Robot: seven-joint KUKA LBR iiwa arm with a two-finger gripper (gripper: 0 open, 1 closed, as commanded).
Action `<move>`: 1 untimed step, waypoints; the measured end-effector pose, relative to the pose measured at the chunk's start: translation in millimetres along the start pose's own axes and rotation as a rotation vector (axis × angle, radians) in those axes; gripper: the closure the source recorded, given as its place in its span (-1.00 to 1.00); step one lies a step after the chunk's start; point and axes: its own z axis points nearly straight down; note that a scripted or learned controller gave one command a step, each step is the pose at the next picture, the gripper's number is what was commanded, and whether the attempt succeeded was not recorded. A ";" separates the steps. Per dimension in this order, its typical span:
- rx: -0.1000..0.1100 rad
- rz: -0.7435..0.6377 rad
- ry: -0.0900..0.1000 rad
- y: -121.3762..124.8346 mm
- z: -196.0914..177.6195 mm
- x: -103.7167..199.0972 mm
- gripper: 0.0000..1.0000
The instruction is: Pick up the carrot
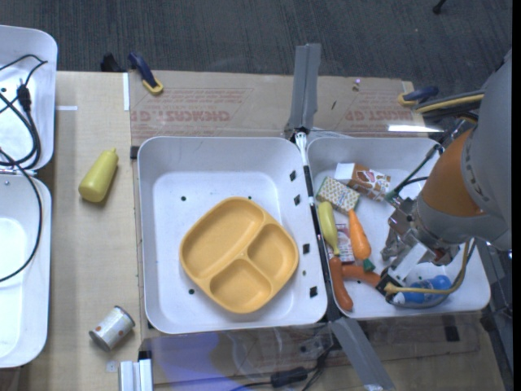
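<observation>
Orange carrot (358, 235): lies in right bin (472, 300), near its middle, green end toward the near side, beside a yellow banana (327, 226) and just above a red sausage (356, 273). A second orange-red piece (339, 287) lies by the bin's left wall. Snack packets (355, 184) sit at the far end; blue ball (440, 283) near the front right.
Jaws (398, 251): lowered into the right bin, right of the carrot and apart from it; how far open cannot be told, nothing seen held.
Left bin (163, 169): yellow divided plate (238, 254).
Bench (89, 235): mustard bottle (98, 176), can (111, 327).
</observation>
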 end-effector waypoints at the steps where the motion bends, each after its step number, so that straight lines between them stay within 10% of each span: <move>1: 0.000 0.000 0.000 0.0 0.0 0.0 -1.00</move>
